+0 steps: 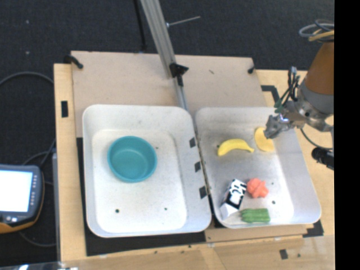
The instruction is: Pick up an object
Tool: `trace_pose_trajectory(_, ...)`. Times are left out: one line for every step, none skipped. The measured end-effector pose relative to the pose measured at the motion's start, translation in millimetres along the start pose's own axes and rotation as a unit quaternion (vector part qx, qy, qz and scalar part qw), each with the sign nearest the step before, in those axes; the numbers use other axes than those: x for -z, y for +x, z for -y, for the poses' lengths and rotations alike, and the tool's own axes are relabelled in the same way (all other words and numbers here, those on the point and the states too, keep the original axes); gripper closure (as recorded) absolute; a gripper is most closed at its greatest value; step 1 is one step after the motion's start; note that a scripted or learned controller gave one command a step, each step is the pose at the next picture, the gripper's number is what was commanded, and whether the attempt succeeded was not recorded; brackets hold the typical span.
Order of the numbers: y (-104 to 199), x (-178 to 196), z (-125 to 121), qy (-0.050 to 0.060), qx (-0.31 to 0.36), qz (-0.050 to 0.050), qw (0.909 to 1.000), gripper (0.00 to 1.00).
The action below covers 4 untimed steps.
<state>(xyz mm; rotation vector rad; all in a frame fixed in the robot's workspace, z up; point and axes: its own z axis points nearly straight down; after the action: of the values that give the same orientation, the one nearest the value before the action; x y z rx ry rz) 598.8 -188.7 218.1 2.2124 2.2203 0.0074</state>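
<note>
In the right bin (292, 173) lie a yellow banana (234, 147), a yellow round piece (263, 142), an orange-red lumpy object (257, 188), a black-and-white box (234, 193) and a green object (255, 216). My gripper (275, 126) hangs at the bin's upper right, right over the top edge of the yellow round piece, and partly covers it. No object shows between its fingers.
The left bin (169, 207) holds a teal bowl (132, 158). A slanted metal post (163, 38) rises behind the two bins. A screen device (19, 193) sits off the bench at the left.
</note>
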Motion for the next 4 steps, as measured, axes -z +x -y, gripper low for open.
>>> trace_pose_trajectory(-1.3,54.5,-1.9,0.000,0.000,0.000,1.0000,1.00)
trace_pose_trajectory(43.2,58.5,-0.4,0.002,0.001,-0.001,1.0000,1.00)
trace_pose_trajectory(95.5,43.6,3.2,0.004,0.001,-0.001,1.0000,1.00)
trace_pose_trajectory(140.3,32.4,2.4,0.004,0.001,-0.001,1.0000,1.00)
